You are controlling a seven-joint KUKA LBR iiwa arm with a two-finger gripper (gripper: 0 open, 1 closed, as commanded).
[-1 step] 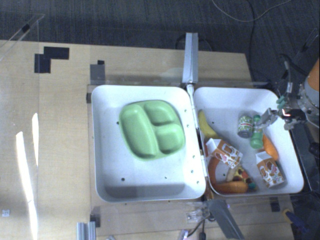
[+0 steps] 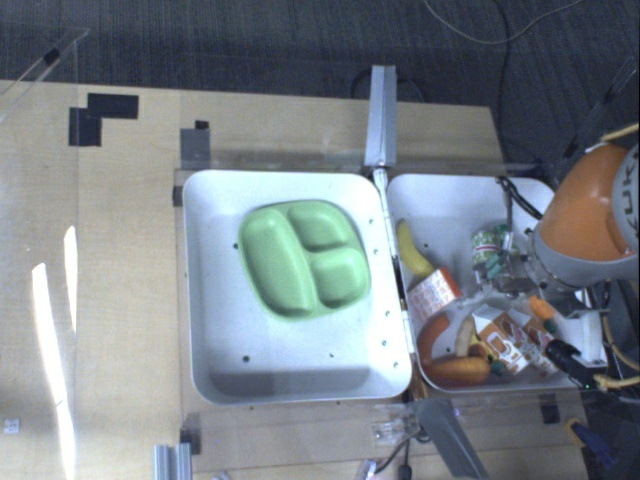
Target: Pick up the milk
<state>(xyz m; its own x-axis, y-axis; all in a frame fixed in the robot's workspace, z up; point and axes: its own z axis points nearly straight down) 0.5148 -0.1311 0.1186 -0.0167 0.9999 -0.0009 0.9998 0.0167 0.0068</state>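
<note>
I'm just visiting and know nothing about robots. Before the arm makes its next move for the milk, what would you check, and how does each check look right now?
1. Milk located: cannot tell. A red and white carton lies in the right bin, and a printed one lies lower down; neither label is readable.
2. Gripper over the right bin: ok.
3. Something held between its fingers: cannot tell; the orange band and wrist hide them.
4. Room around the cartons: not ok. A banana, a green can and a red-orange food piece crowd close.
5. Left bin: ok; the green divided tray there lies apart from the pile.
</note>
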